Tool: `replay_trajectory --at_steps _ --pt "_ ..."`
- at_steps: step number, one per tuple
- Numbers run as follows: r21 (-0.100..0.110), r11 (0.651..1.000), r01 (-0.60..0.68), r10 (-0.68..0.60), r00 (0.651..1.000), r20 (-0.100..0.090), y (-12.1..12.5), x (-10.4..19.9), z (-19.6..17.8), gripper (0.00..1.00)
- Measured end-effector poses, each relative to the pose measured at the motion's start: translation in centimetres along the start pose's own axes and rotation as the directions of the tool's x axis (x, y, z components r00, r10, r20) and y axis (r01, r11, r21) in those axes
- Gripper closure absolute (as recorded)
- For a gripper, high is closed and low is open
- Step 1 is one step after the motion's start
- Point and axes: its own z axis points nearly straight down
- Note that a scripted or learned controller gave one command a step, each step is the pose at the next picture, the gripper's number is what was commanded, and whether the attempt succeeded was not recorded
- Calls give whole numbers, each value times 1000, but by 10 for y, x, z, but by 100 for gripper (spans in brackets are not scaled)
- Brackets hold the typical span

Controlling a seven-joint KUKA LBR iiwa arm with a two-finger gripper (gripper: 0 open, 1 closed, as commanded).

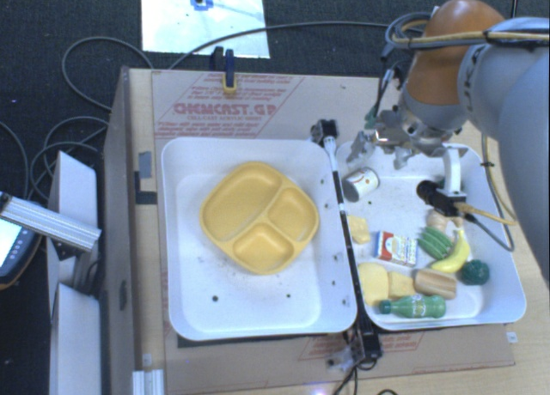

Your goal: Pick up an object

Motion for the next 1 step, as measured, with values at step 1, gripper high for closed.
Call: replay_trajectory --at_steps 1 --pt "0 1000 0 0 1000 0 0 0 0 0"
